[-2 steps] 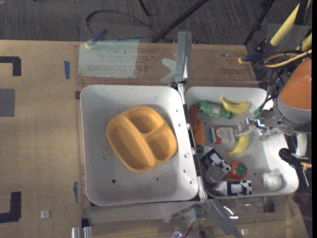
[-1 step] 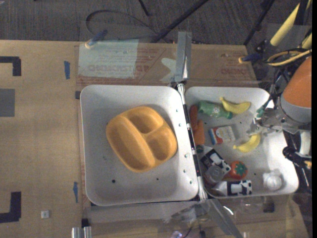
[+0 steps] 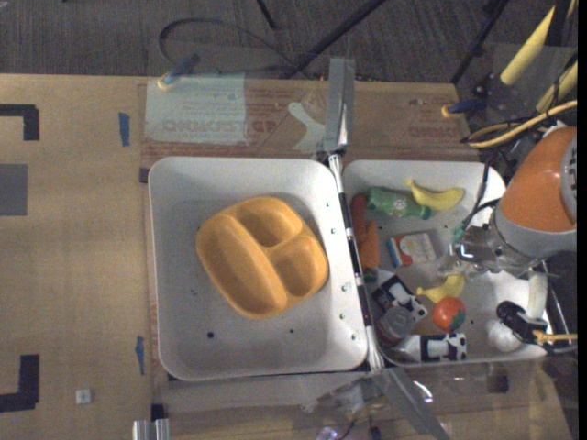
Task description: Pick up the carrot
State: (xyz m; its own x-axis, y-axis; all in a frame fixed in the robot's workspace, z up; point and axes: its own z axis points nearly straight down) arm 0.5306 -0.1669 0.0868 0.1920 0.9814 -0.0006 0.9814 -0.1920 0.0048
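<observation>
**Still unclaimed: carrot waits at bin's edge as arm works the far side**

Seemingly parked for an easy reach, the carrot (image 3: pixel 369 244) lies lengthwise against the left wall of the right bin (image 3: pixel 492 180), just beside the divider between the two bins. It is a short orange stick, slightly darker than the divided orange plate (image 3: pixel 261 255) alone in the left bin (image 3: pixel 174 191), and it rests untouched beside a green packet (image 3: pixel 397 204) and a small printed carton (image 3: pixel 417 247). The robot arm (image 3: pixel 539 200) leans in from the right, its hand (image 3: pixel 477 250) low over the clutter near a banana (image 3: pixel 435 194) and a tomato (image 3: pixel 448 313), well apart from the carrot. Whether the hand is spread or pressed together cannot be told from above. Judging by that gap, the pick has yet to begin, and the wall may crowd any grasp.
</observation>
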